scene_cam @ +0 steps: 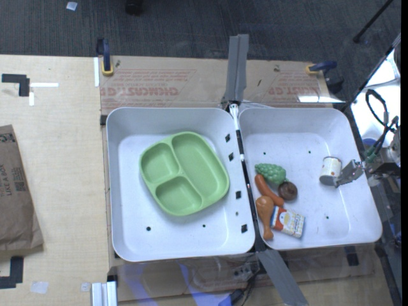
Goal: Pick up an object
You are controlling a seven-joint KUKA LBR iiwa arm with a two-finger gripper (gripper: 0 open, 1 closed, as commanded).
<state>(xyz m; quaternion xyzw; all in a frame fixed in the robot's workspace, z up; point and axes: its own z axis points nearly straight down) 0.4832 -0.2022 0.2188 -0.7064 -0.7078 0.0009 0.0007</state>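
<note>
The right bin (pixel 319 129) holds several small objects. A bumpy green piece (pixel 271 172) lies near its left wall, with an orange carrot-like stick (pixel 268 190) and a brown round thing (pixel 288 190) just below it. Further down are an orange drumstick-shaped toy (pixel 264 212) and a small printed box (pixel 290 223), touching each other. Toward the right wall, a small white cylinder (pixel 331 167) lies next to a grey metallic piece (pixel 348 173).
The left bin (pixel 127 234) holds a green divided plate (pixel 184 173) at its middle. A raised divider (pixel 240 171) separates the two bins. Cables and dark gear (pixel 382 152) crowd the right bin's right rim. A brown paper bag (pixel 16 190) lies on the bench at far left.
</note>
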